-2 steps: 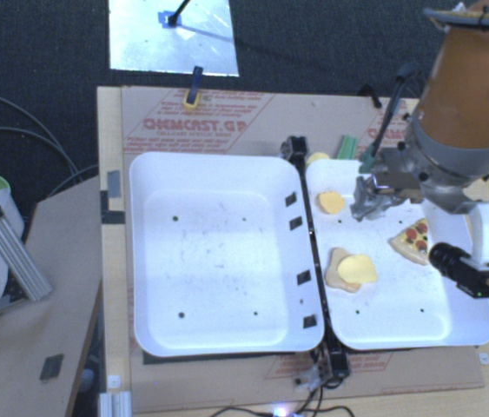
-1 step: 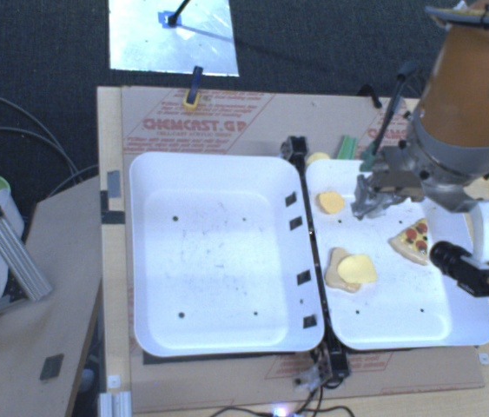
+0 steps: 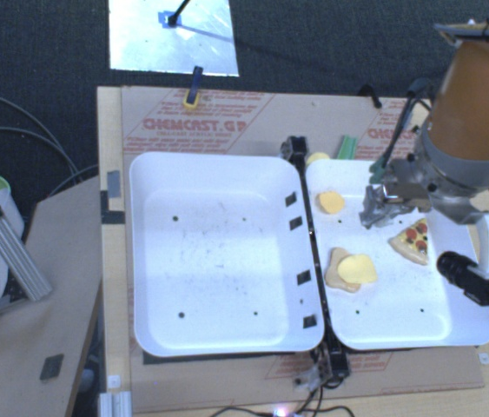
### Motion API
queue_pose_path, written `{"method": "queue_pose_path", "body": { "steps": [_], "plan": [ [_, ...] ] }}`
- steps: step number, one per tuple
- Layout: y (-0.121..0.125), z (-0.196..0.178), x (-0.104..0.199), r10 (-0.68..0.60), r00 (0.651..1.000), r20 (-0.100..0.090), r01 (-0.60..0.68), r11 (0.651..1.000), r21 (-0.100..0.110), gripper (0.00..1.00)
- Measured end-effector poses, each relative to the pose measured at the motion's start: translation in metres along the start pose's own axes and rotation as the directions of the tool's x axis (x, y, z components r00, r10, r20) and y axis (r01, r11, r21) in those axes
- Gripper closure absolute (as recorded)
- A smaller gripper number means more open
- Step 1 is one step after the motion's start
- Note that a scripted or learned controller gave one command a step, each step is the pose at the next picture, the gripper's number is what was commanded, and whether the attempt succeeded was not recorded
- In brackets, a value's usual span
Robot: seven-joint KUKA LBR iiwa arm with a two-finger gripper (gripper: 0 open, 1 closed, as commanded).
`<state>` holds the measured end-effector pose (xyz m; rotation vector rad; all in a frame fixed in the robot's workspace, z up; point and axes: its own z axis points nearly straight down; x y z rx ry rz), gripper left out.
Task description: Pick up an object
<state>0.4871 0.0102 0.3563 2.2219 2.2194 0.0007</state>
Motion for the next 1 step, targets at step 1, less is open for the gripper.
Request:
{"method": "queue_pose_path", "body": {
  "steps": [1],
  "plan": [
    [-0.0002, -0.0318, 0.0673, -0.011, 1.000, -0.003, 0.011, 1.000, -0.004, 1.00]
  ]
}}
